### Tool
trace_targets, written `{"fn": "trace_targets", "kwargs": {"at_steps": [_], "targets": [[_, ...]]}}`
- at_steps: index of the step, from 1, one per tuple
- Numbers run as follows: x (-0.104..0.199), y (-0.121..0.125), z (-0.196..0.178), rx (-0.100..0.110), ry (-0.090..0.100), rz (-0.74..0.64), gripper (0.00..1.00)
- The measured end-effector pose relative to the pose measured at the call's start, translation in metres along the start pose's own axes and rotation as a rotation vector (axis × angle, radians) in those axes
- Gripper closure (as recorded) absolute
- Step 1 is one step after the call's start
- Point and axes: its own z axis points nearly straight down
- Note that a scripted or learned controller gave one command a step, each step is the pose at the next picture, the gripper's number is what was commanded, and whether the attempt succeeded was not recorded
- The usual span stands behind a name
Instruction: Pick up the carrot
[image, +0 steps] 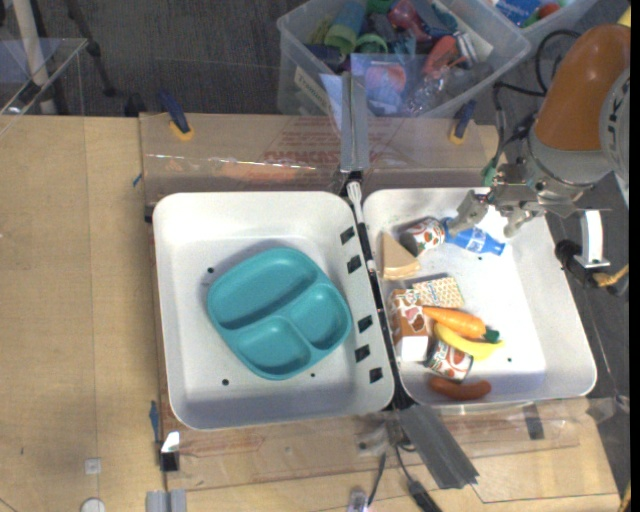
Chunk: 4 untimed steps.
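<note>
The task has barely begun. The small orange carrot (455, 321) lies in the right-hand shallow white bin (560, 330), resting against a yellow plastic banana (470, 343) at its 5 o'clock. The grey two-finger gripper (493, 212) hovers at the bin's 12 o'clock edge, well apart from the carrot, fingers spread with nothing between them. Approach, grasp and lift all remain.

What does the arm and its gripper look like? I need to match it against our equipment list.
The arm is bulky and rounded, with a broad orange band over a grey body. Below it sits a grey metal wrist and a small gripper with thin, pale metallic fingers. Dark cables loop behind the arm near the top right.
</note>
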Motion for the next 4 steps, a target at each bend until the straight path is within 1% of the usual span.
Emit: {"fn": "trace_targets", "kwargs": {"at_steps": [1,2,3,4], "targets": [[-0.027,-0.061,0.063,0.000,0.000,-0.219,0.00],[0.017,-0.113,0.109,-0.013,-0.002,-0.233,0.00],[0.013,-0.111,0.098,-0.021,-0.010,-0.227,1.00],[0.095,-0.058,0.014,-0.002,-0.001,-0.222,1.00]]}}
